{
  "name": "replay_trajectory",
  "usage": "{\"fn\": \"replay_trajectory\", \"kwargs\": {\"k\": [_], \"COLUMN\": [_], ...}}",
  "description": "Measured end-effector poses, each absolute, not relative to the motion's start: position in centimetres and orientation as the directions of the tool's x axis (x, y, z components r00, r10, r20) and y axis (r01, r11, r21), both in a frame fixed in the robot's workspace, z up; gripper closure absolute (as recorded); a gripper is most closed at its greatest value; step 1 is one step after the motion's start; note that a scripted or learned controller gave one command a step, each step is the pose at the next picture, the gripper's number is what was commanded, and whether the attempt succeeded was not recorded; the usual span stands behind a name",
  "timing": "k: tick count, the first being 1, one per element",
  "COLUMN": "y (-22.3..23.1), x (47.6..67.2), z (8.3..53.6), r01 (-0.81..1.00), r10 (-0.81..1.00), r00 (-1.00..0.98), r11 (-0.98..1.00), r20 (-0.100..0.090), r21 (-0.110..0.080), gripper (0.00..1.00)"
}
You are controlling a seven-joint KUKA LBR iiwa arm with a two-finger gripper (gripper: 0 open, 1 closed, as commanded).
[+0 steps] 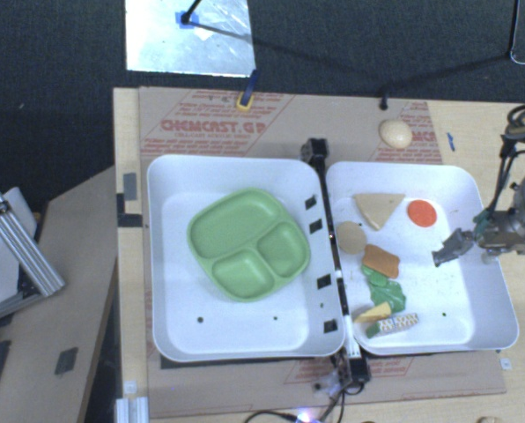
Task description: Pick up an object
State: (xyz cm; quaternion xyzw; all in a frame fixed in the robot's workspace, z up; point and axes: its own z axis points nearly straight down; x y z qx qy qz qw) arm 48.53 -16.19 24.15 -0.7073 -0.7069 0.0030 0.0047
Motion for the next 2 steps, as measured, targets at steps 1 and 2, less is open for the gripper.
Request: {"fn": "replay_trajectory", "kwargs": {"k": [1, 2], "y": [-16.1, -15.9], "x": [48.8, 48.7], "z": [24.8, 18.7], "r01": [1.000, 1.000], "r10": [1.000, 1.000], "r00": [-0.004, -0.002], "r11": [0.004, 0.002], "r20": [0.000, 0.000], "r21": [0.001, 0.001], "gripper": [0.00, 0.00]}}
